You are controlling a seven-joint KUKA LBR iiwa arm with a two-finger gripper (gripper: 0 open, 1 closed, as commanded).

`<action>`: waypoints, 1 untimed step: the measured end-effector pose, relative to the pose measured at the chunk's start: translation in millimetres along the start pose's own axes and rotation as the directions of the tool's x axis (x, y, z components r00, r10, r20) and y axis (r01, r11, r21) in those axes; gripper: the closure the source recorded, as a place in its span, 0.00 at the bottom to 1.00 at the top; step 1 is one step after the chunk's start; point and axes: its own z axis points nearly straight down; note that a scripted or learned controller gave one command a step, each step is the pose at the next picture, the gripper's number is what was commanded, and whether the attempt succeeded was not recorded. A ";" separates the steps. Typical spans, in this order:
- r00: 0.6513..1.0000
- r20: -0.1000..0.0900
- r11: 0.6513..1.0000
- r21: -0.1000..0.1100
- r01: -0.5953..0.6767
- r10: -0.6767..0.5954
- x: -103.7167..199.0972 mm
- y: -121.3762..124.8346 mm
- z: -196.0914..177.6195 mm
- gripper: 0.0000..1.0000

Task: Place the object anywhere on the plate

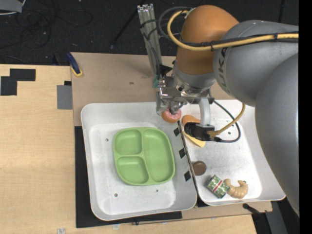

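A green plate (144,156) with three compartments lies in the left white bin (97,126). My gripper (169,112) hangs above the far right corner of that bin, just beyond the plate's far right edge. A small pink, doughnut-like object (171,115) sits between the fingertips, so the gripper is shut on it. The object is off the plate, above the bin floor near the divide between the bins.
The right bin (234,155) holds a yellow-orange item (193,139) partly under a black cable, a brown round piece (198,167), a green packet (215,185) and a tan curved object (238,188). The big grey arm covers the right side.
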 end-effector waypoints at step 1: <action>1.000 0.000 1.000 -0.002 0.001 -0.001 49.7 4.0 5.8 1.00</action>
